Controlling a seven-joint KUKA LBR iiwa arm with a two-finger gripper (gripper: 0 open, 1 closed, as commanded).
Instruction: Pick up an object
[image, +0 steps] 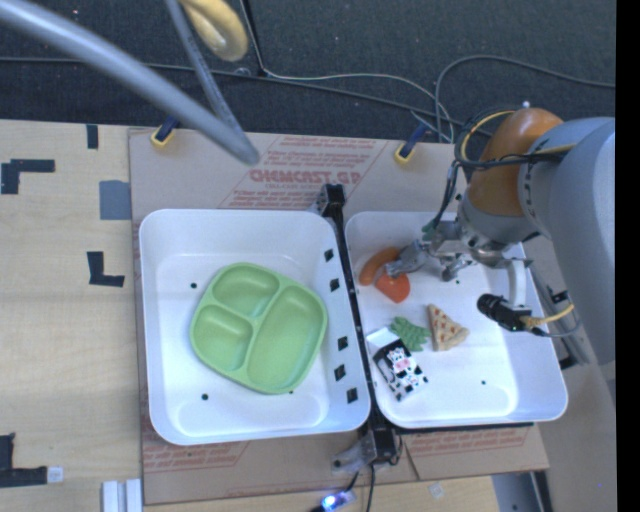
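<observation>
Surfaces and finishes, both bins and surround

Bins (160, 300): smooth white plastic, faint sheen. Green divided plate (260, 325): matt moulded plastic. Counter (60, 330): pale wood grain, matt; brown cardboard sheet (300, 165) under the bins, printed red. Arm (590, 230): smooth grey casing, glossy orange band (515, 140). Gripper (420, 255): dull grey metal. Orange toy (385, 275): slightly glossy.

Tray (260, 325) in L bin (160, 300) – toys R.
</observation>
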